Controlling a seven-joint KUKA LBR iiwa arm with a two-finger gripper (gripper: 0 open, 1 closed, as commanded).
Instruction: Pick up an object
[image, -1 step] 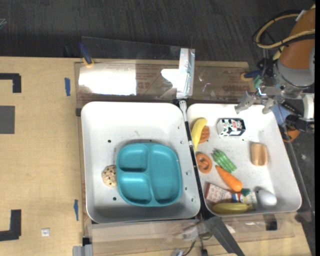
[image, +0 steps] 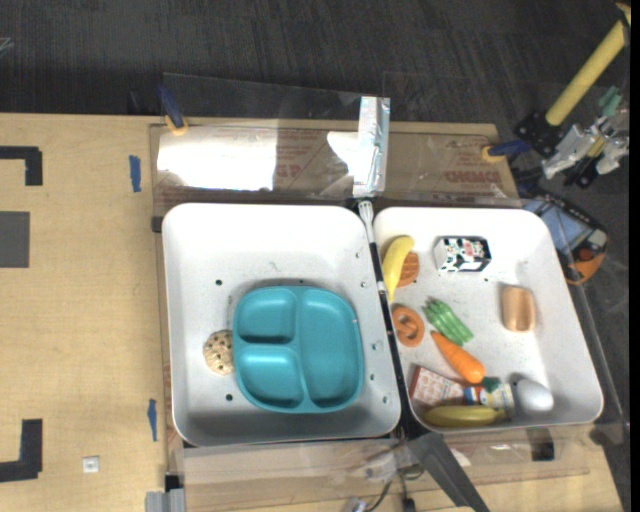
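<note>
two bins, and the right one is nearer the arm

many small things lie in the right bin (image: 560, 250), and that is the side the arm comes in from. so the things there are the short reach. the left bin (image: 190, 250) is the far one. it has a blue plate (image: 297, 346) with a cookie (image: 218, 352) touching its left edge.

the best thing to pick may be the tan block (image: 517, 307). it lies alone by the right wall of the right bin, well apart from the rest. its long side runs up and down the view, so the pincer would likely close across its short side, from left and right.

the other things sit closer together. a carrot (image: 458, 357) lies at a slant, with a green pod (image: 448, 322) just above it and an orange ring (image: 407, 324) near its left. a yellow banana (image: 398, 262) leans on the wall between the bins, which leaves little room there. a black and white box (image: 462, 254) stands free near the top. along the bottom wall, a second banana (image: 460, 415) and a silver bottle (image: 525, 397) are bunched up.

whether the pincer is apart or together cannot be told here.
</note>
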